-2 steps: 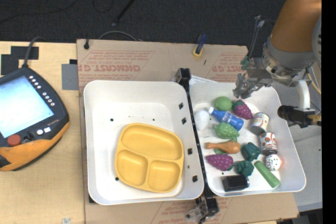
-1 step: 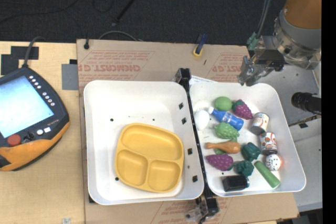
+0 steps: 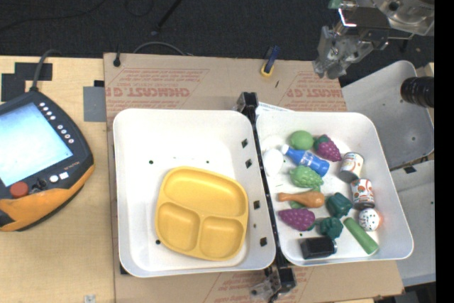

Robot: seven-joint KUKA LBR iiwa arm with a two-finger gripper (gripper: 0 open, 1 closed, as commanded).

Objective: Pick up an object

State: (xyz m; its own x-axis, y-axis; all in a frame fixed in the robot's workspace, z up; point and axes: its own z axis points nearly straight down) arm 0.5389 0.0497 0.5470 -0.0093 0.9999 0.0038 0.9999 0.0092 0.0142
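The right bin [image 3: 383,152] holds several small objects: a green ball [image 3: 301,139], purple grapes [image 3: 327,148], a blue bottle [image 3: 307,160], a small can [image 3: 350,165], a chicken drumstick [image 3: 303,199], a second grape bunch [image 3: 296,218], a green cylinder [image 3: 361,235] and a black block [image 3: 317,247]. My gripper [image 3: 330,64] hangs high above the bench, beyond the far edge of the right bin, well clear of the objects. Nothing shows between its fingers.
The left bin [image 3: 142,145] holds a yellow divided plate [image 3: 201,213]. A teach pendant [image 3: 39,152] lies on the bench at far left. A blue and yellow clip [image 3: 269,62] sits on the cardboard behind the bins. Cables run across the dark floor at the back.
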